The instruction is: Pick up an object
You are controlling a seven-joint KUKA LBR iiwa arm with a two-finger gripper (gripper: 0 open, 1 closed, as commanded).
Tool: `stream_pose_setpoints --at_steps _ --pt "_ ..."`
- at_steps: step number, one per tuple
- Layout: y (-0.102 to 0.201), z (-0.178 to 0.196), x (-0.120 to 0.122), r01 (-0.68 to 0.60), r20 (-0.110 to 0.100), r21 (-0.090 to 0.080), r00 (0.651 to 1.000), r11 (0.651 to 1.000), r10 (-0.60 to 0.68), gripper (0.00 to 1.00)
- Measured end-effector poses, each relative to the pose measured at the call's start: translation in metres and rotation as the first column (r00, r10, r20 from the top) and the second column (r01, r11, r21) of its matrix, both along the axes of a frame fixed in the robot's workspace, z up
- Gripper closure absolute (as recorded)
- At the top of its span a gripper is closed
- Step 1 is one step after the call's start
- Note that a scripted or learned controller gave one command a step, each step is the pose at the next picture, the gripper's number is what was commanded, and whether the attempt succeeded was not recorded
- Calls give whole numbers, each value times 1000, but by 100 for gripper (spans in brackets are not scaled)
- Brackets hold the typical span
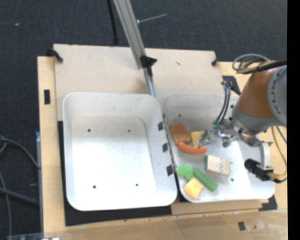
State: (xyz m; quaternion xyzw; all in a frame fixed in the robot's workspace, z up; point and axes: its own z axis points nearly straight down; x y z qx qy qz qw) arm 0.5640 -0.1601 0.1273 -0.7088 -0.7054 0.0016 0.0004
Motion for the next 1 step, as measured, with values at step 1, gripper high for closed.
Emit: stream_pose_setpoints --at_steps 1 --pt "-1 -28 0 0 1 0 1000 1000 0 0"
